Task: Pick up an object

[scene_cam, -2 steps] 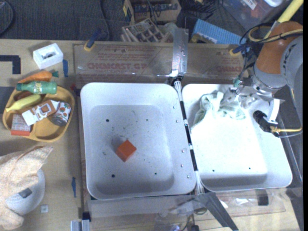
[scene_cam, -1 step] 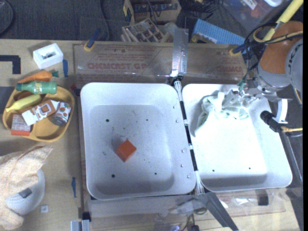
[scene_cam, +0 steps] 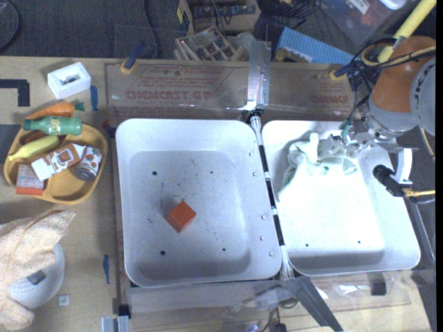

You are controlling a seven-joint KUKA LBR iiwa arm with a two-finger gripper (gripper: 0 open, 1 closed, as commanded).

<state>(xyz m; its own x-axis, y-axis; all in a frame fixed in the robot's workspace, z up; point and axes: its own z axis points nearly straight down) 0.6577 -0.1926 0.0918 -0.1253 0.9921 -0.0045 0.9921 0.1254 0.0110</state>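
Note:
An orange cube (scene_cam: 181,216) lies on the floor of the left bin (scene_cam: 138,151), a little left of its middle. A crumpled pale green and white cloth (scene_cam: 308,161) sits in the upper left part of the right bin (scene_cam: 387,247). My gripper (scene_cam: 345,142) hangs low over the cloth's upper right end, at the back of the right bin, and it looks to be touching the fabric. The arm's orange band (scene_cam: 401,68) rises above it at the right. The wrist hardware hides how the gripper meets the cloth.
A yellow bowl (scene_cam: 14,171) of toy food stands left of the bins, with a white box (scene_cam: 69,80) behind it. A beige cloth bag (scene_cam: 28,247) lies at the bottom left. Clear panels (scene_cam: 180,92) stand along the bins' back edge.

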